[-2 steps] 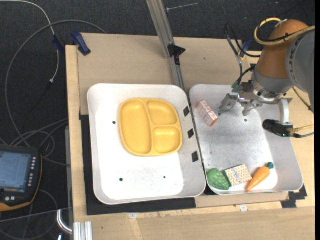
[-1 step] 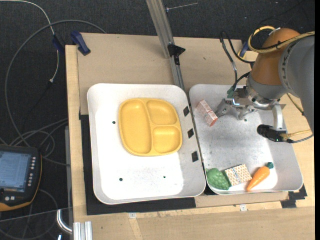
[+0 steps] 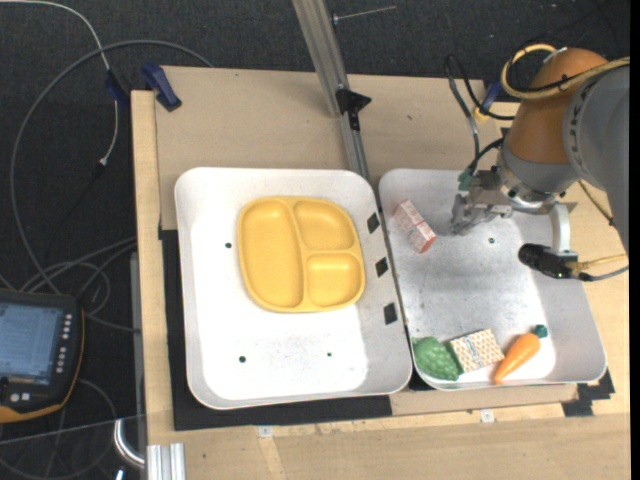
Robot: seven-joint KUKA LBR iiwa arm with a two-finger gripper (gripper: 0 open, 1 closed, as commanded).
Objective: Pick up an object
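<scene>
My gripper (image 3: 467, 218) hangs over the upper part of the right bin (image 3: 500, 288), reaching in from the right. A small pink and white box (image 3: 414, 225) lies on the bin floor just left of it, apart from the gripper. At the bin's front edge lie a green toy vegetable (image 3: 437, 357), a patterned cracker-like block (image 3: 474, 349) and an orange carrot (image 3: 517, 355). I see nothing held at the gripper.
The left bin (image 3: 215, 298) holds a yellow divided plate (image 3: 300, 252). A metal pole (image 3: 325, 48) rises at the back between the bins. Black clips sit on the divider between the bins. Cables run by the arm at the right.
</scene>
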